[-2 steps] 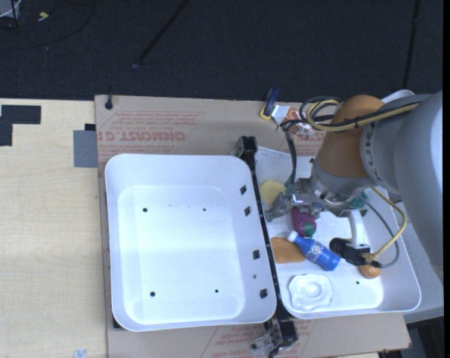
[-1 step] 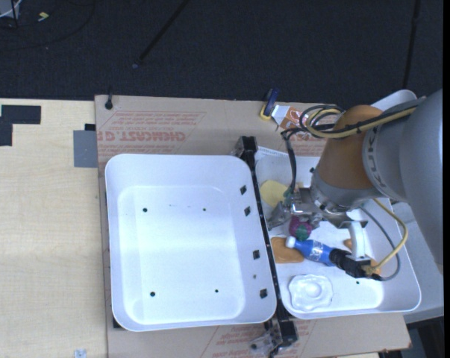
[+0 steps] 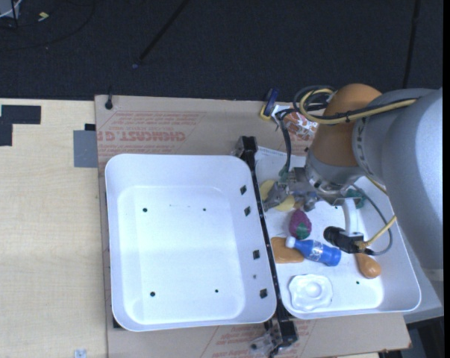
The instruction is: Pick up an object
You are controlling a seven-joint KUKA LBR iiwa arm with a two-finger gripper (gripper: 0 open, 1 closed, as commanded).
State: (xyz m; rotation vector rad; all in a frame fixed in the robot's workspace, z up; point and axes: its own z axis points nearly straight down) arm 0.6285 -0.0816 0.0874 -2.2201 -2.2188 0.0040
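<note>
Behind bins, cardboard sheet (image 3: 165, 129) w/ mirrored red lettering, "CHEMCAST"-like.

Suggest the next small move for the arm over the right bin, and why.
Probably lower the gripper a little onto the purple-and-green object just below it in the right bin. Nothing shows between its fingers, and that item sits nearest. The blue bottle and orange piece lie close beneath it, so a short, straight descent seems safest.
</note>
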